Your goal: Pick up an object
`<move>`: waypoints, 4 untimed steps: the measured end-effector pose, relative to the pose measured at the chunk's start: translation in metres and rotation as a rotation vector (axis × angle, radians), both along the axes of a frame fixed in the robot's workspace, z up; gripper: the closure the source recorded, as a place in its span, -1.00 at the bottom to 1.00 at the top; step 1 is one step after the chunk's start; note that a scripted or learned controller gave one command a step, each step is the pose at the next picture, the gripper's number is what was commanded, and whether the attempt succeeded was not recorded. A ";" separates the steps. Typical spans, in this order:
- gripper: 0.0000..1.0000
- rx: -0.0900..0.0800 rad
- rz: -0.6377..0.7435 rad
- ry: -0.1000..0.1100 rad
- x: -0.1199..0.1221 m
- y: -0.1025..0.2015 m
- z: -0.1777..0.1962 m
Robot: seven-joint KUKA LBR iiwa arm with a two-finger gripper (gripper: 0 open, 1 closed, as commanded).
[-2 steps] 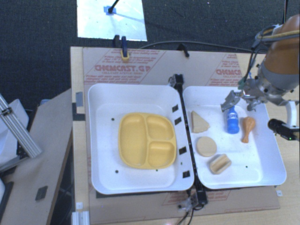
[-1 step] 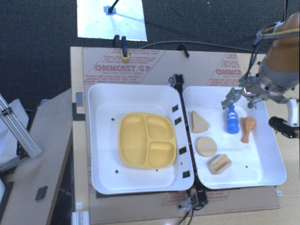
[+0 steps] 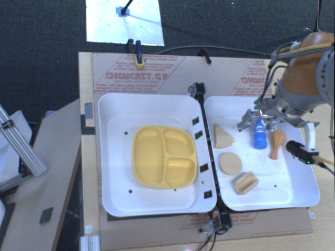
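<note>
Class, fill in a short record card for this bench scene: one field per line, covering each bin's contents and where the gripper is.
left bin: yellow divided plate
right bin: blue bottle, orange drumstick toy, tan wedge, round cracker, bread roll
gripper: above the blue bottle, right bin's far side
grasp: cannot tell

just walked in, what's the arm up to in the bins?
The KUKA arm reaches in from the right, its gripper low over the right bin, right at the blue bottle. A grasp can't be confirmed from this view. Beside the bottle lie a drumstick-shaped piece, a wedge, a round disc and a bread-like piece. The left bin holds a yellow divided plate, untouched.
</note>
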State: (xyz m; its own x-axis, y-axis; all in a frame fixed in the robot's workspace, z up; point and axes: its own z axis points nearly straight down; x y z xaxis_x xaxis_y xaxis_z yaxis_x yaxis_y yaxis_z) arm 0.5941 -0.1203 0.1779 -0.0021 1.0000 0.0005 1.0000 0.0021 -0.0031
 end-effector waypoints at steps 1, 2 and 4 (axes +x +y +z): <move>-1.00 0.000 0.000 -0.002 -0.003 0.002 -0.042; -1.00 0.001 -0.002 -0.011 0.001 0.003 -0.088; 1.00 -0.002 0.001 -0.009 0.009 -0.002 -0.029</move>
State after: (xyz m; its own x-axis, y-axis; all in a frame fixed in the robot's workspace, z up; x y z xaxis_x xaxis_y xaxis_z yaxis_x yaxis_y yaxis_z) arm 0.6033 -0.1224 0.1486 -0.0032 1.0000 -0.0013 1.0000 0.0032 0.0059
